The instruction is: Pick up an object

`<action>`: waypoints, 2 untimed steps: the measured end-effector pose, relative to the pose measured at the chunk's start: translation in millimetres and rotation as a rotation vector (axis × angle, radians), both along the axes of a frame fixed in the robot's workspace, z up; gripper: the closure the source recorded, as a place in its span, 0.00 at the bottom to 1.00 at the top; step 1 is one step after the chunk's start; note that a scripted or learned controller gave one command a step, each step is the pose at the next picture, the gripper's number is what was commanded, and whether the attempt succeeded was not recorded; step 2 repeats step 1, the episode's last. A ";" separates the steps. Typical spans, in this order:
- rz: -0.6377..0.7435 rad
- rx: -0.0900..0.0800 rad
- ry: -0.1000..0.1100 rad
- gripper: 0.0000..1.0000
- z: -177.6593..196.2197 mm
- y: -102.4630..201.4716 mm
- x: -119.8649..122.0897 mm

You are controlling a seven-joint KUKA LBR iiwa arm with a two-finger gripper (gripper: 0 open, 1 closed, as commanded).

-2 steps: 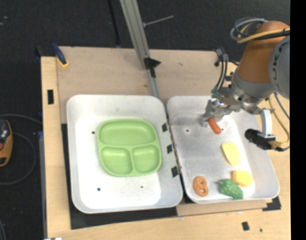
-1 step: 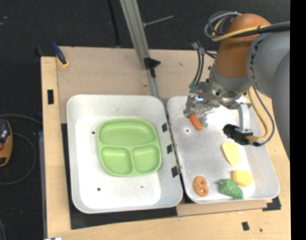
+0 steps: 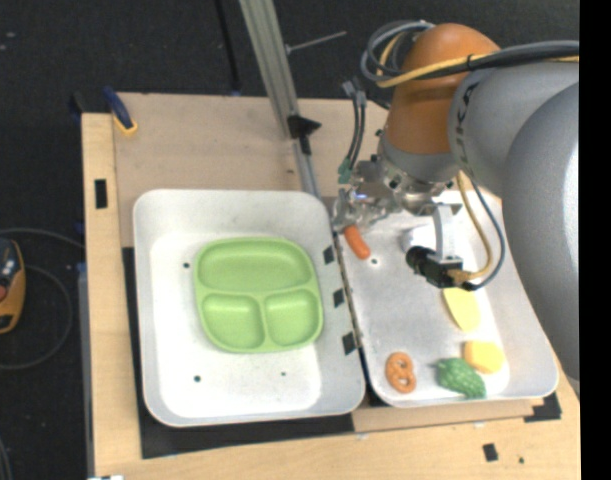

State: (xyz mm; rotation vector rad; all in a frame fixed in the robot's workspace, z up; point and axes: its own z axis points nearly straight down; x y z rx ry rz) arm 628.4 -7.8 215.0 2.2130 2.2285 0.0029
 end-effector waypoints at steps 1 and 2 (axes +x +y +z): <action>0.001 0.001 -0.001 1.00 18.0 51.5 12.8; 0.001 0.001 -0.001 1.00 18.0 51.5 12.8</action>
